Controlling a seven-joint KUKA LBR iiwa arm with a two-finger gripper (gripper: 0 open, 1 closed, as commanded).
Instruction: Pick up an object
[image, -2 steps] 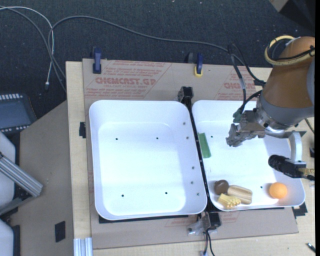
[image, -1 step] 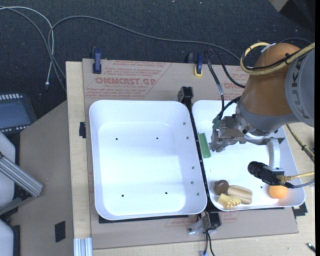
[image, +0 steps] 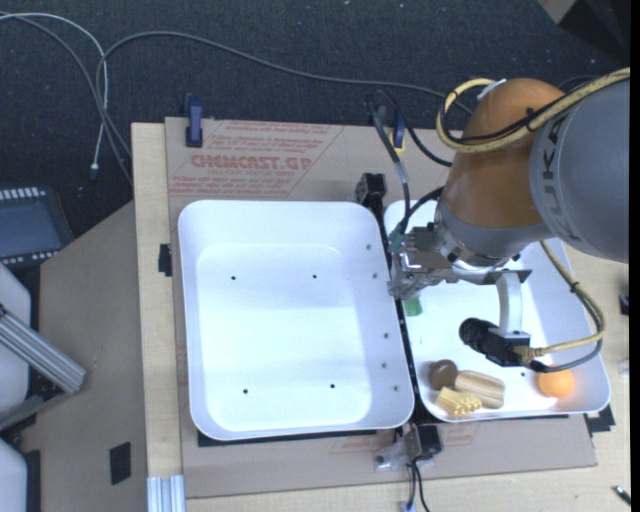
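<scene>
My gripper (image: 409, 287) hangs over the left edge of the right bin (image: 590, 345), close to the wall shared with the left bin. A small green thing (image: 413, 306) shows just below it, touching or nearly touching the gripper; whether it is held is unclear. At the right bin's front lie a brown round piece (image: 443, 373), a tan cylinder (image: 480, 384) and a yellow ridged piece (image: 458, 403), close together. An orange ball (image: 556, 383) sits at the front right corner. The arm hides much of the right bin's back half.
The left bin (image: 200, 330) stands beside the right one on a cardboard sheet (image: 250, 160) with red print. Black clips and cables (image: 372, 188) sit at the back between the bins. A clamp (image: 405, 452) sticks out at the front edge.
</scene>
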